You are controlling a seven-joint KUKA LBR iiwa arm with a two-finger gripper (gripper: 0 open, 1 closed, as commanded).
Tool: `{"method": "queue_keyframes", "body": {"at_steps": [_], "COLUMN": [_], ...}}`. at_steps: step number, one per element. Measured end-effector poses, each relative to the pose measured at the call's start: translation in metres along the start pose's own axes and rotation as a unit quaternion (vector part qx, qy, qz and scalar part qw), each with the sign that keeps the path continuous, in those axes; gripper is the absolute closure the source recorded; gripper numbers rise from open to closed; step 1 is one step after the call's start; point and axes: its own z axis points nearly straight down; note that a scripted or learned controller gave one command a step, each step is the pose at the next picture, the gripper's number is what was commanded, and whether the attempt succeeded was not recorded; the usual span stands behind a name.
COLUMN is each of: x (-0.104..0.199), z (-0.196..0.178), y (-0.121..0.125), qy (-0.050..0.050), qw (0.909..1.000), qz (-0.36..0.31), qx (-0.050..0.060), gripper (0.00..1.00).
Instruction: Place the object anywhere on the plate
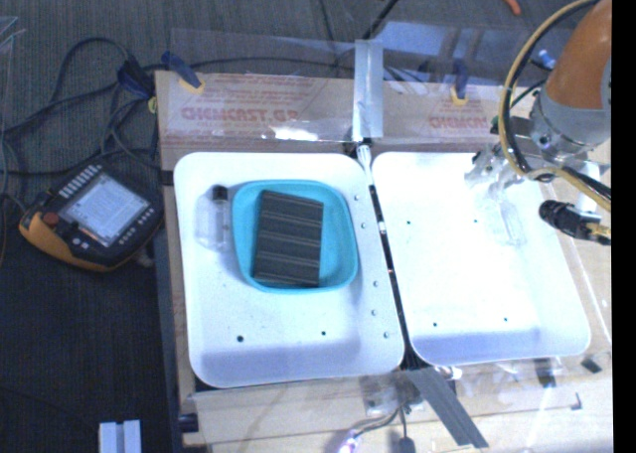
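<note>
A dark grey ribbed block (289,237) lies flat on the blue plate (343,252) in the left bin (288,352), covering most of the plate's middle. My gripper (497,198) hangs over the upper right part of the right bin (477,322), well away from the plate. Its clear fingers (511,223) stand apart with nothing between them. The grey arm with its orange band (586,54) comes in from the upper right.
A small clear vial with a dark cap (214,213) lies in the left bin, just left of the plate. A metal divider (383,242) separates the bins. A handheld control pendant (94,213) sits on the floor at left. Cables loop around the arm's wrist.
</note>
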Motion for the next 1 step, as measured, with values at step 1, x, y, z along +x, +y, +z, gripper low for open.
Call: {"method": "queue_keyframes", "body": {"at_steps": [1], "x": [0.0], "z": [-0.0002], "y": [0.0001], "qy": [0.0], "qw": [1.0], "qz": [0.0], "qx": [0.0], "gripper": [0.0]}}
